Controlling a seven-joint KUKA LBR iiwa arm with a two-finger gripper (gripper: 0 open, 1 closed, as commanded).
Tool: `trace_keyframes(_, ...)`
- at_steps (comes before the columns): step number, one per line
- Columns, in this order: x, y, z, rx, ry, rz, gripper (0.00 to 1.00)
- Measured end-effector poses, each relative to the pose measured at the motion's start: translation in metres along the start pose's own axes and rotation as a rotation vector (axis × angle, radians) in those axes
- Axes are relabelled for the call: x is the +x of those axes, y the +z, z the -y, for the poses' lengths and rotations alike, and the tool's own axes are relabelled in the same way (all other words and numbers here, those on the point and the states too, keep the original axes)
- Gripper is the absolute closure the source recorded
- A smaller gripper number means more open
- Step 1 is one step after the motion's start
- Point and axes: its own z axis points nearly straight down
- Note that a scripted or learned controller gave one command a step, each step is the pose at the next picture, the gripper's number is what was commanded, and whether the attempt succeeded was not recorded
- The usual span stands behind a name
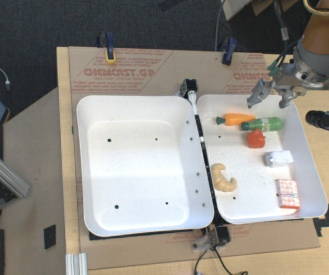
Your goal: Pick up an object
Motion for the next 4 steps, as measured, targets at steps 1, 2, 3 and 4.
trace_keyframes(1, 0.000, 0.000, 0.000, 0.000, 0.000, 0.000, 0.00)
trace_keyframes(2, 0.000, 0.000, 0.000, 0.000, 0.000, 0.000, 0.00)
trace_keyframes(3, 0.025, 0.123, 0.051, 0.015, 0.001, -0.004, 0.00)
trace_keyframes(4, 0.030, 0.127, 0.082, 0.005, 0.002, -0.002, 0.00)
